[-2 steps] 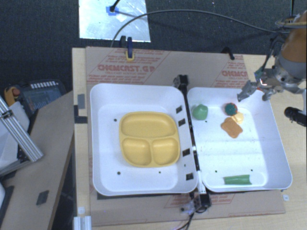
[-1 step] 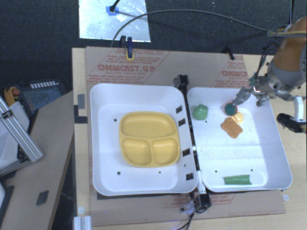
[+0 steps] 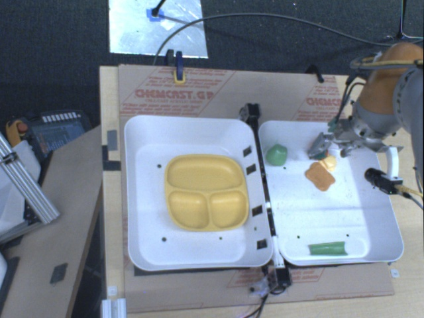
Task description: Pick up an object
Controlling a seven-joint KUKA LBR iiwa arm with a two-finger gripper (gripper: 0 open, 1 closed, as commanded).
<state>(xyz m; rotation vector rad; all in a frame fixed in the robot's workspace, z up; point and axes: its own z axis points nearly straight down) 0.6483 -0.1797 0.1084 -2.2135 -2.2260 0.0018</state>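
A slanted view from above of a bench with two shallow white bins side by side on a brown board; the left bin (image 3: 142, 197) holds a yellow divided tray (image 3: 204, 192) with three compartments, lying flat near the bin's middle. The right bin (image 3: 371, 237) holds several small things: a green rounded object (image 3: 276, 154) near its upper left corner, close to the divider between the bins; an orange block (image 3: 320, 176) lying tilted towards the bin's upper middle; a small pale yellow piece (image 3: 328, 162) just above the orange block, touching or nearly touching it; and a flat green strip (image 3: 327, 248) lying along the bin's near edge, well apart from the rest.

The grey arm with its orange band (image 3: 387, 88) reaches in from the right, over the upper right part of the right bin; the gripper (image 3: 322, 148) hangs low over the bin — its tip sits just above the pale yellow piece and the orange block, between them and the green rounded object. Whether its grip is released or clenched cannot be told at this size and angle; nothing can be seen held by it. A black clip-like part (image 3: 381, 178) juts over the bin's right rim; cables trail across the dark floor behind the bench.
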